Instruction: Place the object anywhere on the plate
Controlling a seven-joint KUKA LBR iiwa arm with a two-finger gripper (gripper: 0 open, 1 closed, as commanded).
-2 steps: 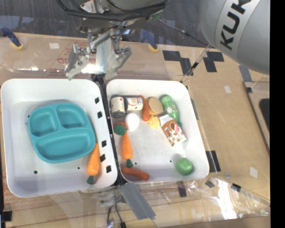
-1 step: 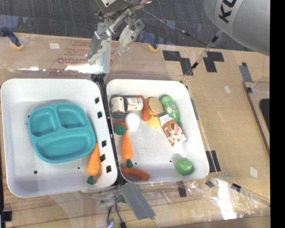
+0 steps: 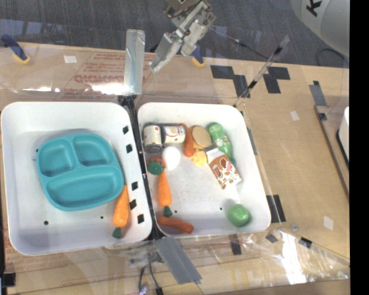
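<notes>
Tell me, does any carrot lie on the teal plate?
No. The carrot in the left bin lies on the bin floor beside the teal plate, at its lower right edge.

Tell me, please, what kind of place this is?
Probably a robotics lab bench, not a kitchen: two taped-down white bins, toy food such as a plastic carrot beside a blue plate, and a gripper overhead.
</notes>
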